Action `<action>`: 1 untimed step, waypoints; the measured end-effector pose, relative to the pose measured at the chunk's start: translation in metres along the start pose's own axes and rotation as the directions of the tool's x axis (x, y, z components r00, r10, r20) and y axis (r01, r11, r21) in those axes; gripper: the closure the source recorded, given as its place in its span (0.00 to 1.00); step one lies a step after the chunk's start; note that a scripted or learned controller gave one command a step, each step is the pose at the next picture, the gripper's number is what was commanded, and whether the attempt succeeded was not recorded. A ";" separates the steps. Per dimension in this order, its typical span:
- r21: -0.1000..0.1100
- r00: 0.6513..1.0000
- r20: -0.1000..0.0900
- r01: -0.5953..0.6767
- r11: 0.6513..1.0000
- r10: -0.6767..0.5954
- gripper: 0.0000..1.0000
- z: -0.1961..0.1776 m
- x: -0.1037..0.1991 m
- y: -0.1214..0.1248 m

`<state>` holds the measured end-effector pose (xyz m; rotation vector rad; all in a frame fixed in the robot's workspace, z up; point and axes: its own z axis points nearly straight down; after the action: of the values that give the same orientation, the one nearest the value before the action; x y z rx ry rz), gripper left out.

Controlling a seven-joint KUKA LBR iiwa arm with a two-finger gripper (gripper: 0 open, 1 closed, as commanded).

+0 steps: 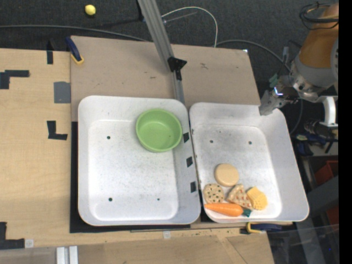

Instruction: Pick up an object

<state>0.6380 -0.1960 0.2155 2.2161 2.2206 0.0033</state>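
In the right bin (275, 147), toy foods lie clustered in the near corner: a round tan bun (226, 175), a chip cookie (213, 193), a pizza slice (240, 196), a yellow corn piece (257, 198) and an orange carrot (225, 209). A green bowl (159, 130) sits upright at the back of the left bin (99, 164). My gripper (268, 103) hangs over the right bin's far right corner, well away from the foods. Nothing shows beneath it.
A slanted metal pole (159, 32) comes down to the gap between the bins at the back. Cables trail behind the bench. A yellow ball (90, 9) lies on the floor at the far left. Clamps (74, 49) grip the board edges.
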 end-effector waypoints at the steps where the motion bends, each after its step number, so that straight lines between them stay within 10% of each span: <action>1: 0.005 1.000 -0.004 0.004 1.000 -0.004 1.00 -0.011 0.056 -0.013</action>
<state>0.6246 -0.1404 0.2268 2.2159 2.2299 0.0014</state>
